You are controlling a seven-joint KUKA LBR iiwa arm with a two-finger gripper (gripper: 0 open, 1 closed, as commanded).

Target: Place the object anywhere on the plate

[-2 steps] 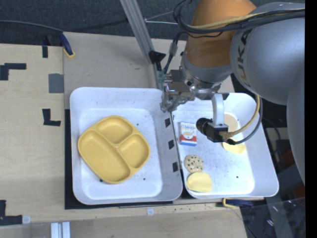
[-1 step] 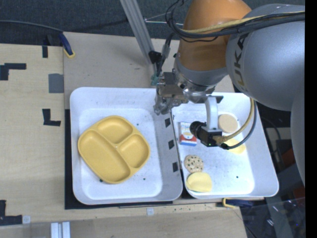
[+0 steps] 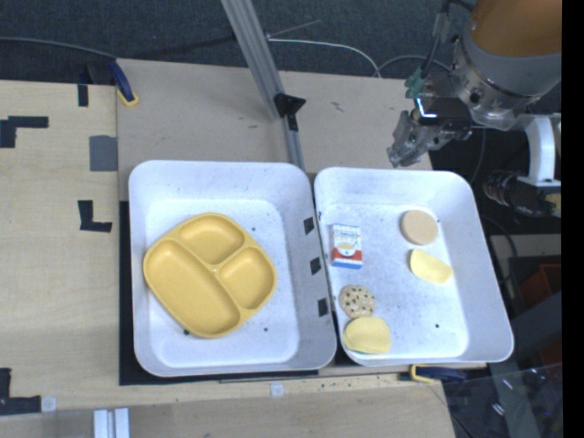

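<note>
A yellow three-section plate (image 3: 209, 272) lies in the left bin (image 3: 155, 181). The right bin (image 3: 456, 190) holds a small white, red and blue carton (image 3: 347, 245), a tan round disc (image 3: 420, 227), a yellow wedge (image 3: 430, 266), a chocolate-chip cookie (image 3: 357, 299) and a pale yellow round piece (image 3: 367, 335). My gripper (image 3: 408, 151) hangs above the far rim of the right bin, away from all of these items, with nothing seen between its fingers.
A grey metal pole (image 3: 257, 53) slants down to the gap between the bins at the back. Cables (image 3: 338, 48) run across the bench behind the bins. The wooden bench (image 3: 55, 245) extends to the left.
</note>
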